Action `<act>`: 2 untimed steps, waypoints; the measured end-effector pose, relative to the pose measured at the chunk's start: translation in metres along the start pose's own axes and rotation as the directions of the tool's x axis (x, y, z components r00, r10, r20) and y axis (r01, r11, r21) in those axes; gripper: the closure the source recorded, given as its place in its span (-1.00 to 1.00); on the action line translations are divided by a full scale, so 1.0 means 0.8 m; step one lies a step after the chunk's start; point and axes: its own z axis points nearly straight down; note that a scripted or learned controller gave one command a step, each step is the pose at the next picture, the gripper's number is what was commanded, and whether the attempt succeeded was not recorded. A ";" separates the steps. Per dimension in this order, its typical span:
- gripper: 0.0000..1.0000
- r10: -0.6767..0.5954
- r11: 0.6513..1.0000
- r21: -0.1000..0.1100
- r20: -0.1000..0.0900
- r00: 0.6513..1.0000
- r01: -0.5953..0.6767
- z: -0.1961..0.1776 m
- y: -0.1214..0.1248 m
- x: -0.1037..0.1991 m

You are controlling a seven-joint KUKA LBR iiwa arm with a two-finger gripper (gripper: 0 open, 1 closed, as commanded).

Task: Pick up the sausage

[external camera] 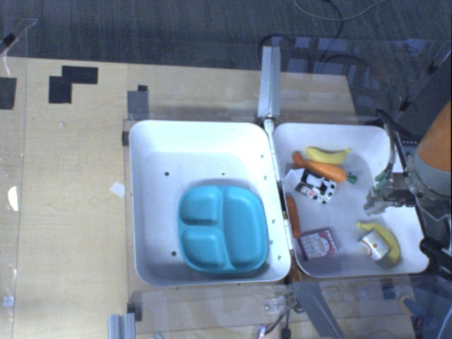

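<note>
The sausage (292,217) lies along the right bin's (367,268) left wall, lower centre of frame, open floor to its right. The gripper (380,198) hovers near the right rim, grip unclear.

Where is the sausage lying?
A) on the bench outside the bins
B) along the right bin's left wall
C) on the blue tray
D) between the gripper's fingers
B: the sausage lies along the left wall of the right bin, well apart from the gripper.
</note>
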 end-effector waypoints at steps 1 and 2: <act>1.00 -0.168 0.986 0.000 0.000 0.986 0.168 0.045 0.003 -0.042; 1.00 -0.088 0.996 0.001 0.000 0.996 0.088 0.086 0.000 -0.075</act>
